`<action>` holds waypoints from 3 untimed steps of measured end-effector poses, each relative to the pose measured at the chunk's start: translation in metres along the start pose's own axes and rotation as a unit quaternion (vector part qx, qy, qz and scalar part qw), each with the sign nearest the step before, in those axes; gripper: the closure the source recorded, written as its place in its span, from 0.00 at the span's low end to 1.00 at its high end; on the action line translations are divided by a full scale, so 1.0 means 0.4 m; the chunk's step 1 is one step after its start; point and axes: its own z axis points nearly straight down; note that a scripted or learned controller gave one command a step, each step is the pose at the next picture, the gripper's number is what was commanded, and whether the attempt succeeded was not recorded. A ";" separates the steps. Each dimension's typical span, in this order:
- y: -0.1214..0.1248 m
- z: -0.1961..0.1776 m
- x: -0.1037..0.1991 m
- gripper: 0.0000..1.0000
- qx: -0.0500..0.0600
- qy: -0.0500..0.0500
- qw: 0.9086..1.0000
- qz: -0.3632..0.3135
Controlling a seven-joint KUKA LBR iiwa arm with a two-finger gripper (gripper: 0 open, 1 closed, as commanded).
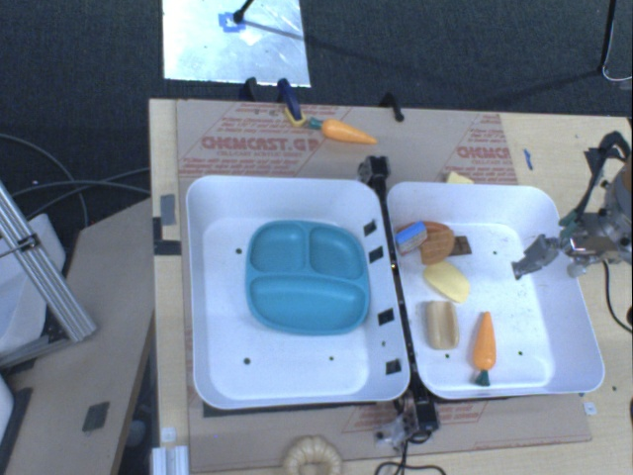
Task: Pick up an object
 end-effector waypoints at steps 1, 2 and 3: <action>0.005 -0.014 0.001 0.00 -0.006 -0.001 1.000 -0.002; 0.020 0.138 0.010 0.00 -0.003 0.000 1.000 -0.001; 0.023 0.242 0.014 0.00 -0.004 -0.001 1.000 -0.001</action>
